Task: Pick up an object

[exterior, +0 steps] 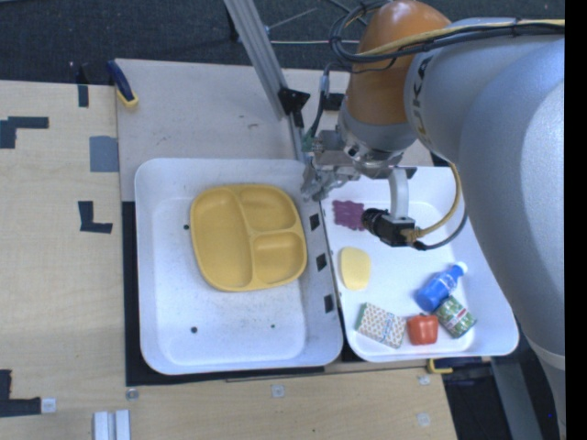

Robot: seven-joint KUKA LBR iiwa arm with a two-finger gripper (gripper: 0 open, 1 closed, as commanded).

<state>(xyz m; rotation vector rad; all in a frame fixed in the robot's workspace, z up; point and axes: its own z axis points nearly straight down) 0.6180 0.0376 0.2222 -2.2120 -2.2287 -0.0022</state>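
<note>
The purple piece (348,214) lies just right of the pincer (315,183) (apart).

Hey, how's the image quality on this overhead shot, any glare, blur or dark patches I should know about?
In the camera view, light is even and soft, with faint shadows; the orange band above the wrist shows a mild sheen; the yellow divided plastic tray in the left white bin is sharp; the close grey arm looks soft, and the gripper is small, dark and hard to read.
</note>
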